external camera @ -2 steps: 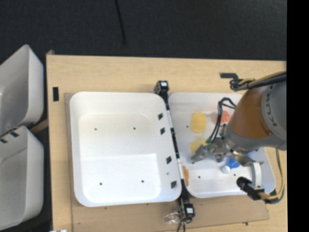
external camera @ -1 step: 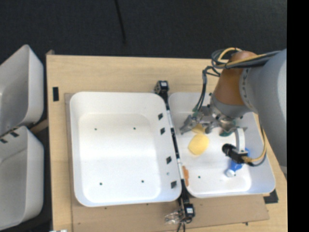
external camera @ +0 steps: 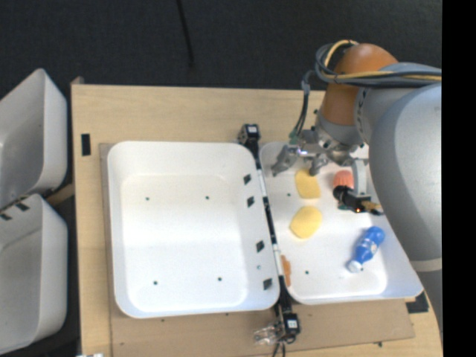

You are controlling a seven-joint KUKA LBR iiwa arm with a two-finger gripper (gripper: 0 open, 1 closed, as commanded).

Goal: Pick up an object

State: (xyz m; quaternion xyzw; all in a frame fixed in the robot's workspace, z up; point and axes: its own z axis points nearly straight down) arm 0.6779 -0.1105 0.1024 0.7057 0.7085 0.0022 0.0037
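**Q.** Where do you stand, and what do you go for?

**A.** The gripper (external camera: 300, 162) hangs at the far end of the right bin (external camera: 394, 280). Its fingers are spread apart with nothing between them. The upper yellow piece (external camera: 307, 186) lies directly under and just in front of it, near the bin's far wall. This is your closest candidate.

**Q.** How do you take it well?

**A.** Centre the spread fingers over the piece so that one falls on each side. Come straight down, and close only when both tips sit below its widest part. The piece looks rounded and probably soft. If you close off-centre, it will likely roll or squeeze out sideways.

**Q.** What lies around it?

**A.** The lower yellow piece (external camera: 306, 222) sits just beside it on the near side, and the view does not show whether the two touch. A small orange-red object (external camera: 342, 178) lies near on the right, partly hidden by the wrist. The blue bottle (external camera: 367, 248) lies on its side, well apart, toward the bin's near right corner. The left bin (external camera: 119, 199) adjoins on the desk (external camera: 89, 117).

**Q.** What stands in your way?

**A.** The ridge with black clips (external camera: 262, 199) where the bins meet runs near the left-hand finger, so keep that finger inside the wall. On the other side, keep the right-hand finger off the orange-red object.
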